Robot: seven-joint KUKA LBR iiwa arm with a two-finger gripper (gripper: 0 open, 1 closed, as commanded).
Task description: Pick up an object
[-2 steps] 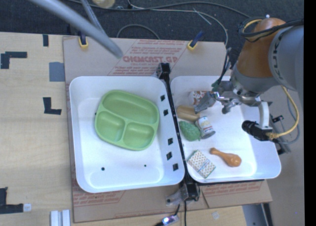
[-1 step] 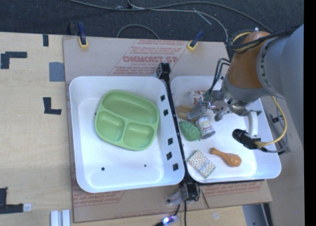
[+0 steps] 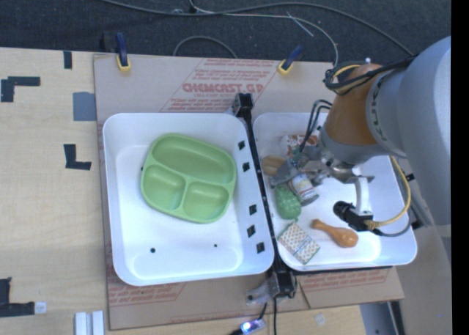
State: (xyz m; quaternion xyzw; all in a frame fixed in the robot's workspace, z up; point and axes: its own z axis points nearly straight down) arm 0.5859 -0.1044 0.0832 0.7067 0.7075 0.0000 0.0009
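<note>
The grey arm with its orange wrist band (image 3: pixel 352 110) is reaching in from the right and hanging low over the right-hand shallow white bin (image 3: pixel 396 253), its two-finger gripper (image 3: pixel 299 174) sitting down among a small clutter near that bin's left wall; the tips are lost in the clutter, so whether they are apart, together or clamped on anything cannot be told. Just below the gripper a bumpy green rounded object (image 3: pixel 287 202) is lying close to the black divider strip (image 3: pixel 253 179) that is running between the two bins. Toward the near edge of the same bin, a small square packet with a speckled pattern (image 3: pixel 298 242) is lying tilted, and just to its right a tan drumstick-shaped toy (image 3: pixel 335 232) is resting on open white floor, apart from the wall. The right half of this bin is being crowded by the arm's body and a yellow cable. The left-hand shallow white bin (image 3: pixel 124 253) is holding a light green plastic divided plate (image 3: pixel 189 177), sitting toward the far side, with bare floor showing along the near and left walls.
</note>
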